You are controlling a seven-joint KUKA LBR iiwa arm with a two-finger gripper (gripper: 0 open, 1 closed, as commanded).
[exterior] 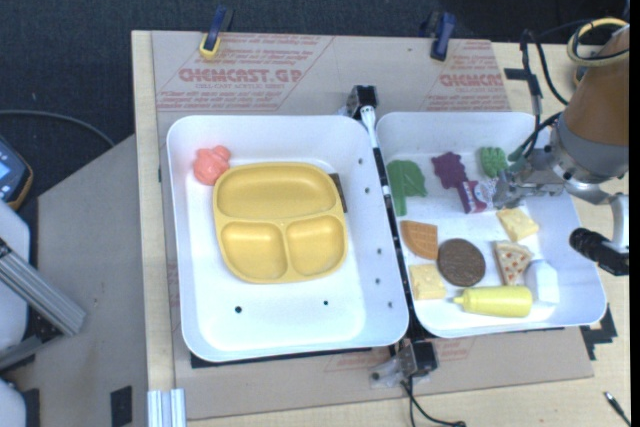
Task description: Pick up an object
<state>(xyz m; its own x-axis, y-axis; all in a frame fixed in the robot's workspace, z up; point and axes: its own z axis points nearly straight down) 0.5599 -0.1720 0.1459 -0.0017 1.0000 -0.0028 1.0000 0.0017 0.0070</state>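
Your gripper [507, 187] hangs low in the right bin [560, 130]; I cannot tell how it is set. The purple toy [455, 178] lies just left of it, long axis running toward you, the nearest pick.

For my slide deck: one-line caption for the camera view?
Robot pincer hovers over toy food in the right bin; a yellow divided plate sits in the left bin.

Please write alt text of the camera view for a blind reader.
The gripper hovers in the right bin, above toy foods beside a purple piece. The left bin holds a yellow divided plate and a pink toy.
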